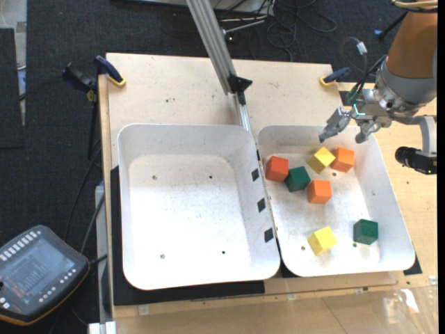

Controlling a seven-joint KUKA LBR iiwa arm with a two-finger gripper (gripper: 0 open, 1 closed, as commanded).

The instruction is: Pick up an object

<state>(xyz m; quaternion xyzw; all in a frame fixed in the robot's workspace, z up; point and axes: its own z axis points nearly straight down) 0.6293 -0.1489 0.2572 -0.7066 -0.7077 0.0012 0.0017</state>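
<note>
Your gripper [350, 127] hangs over the far edge of the right bin [389, 207], fingers spread apart and holding nothing. Just below it in that bin sit a yellow cube [323, 158] touching an orange cube [343, 158]. Nearer you lie more cubes: orange, green, orange, yellow, green. The left bin [132, 186] sits alongside.

Seven blocks [319, 191] lie in the right bin [389, 207]; my gripper [350, 128] hangs above its far edge.
</note>
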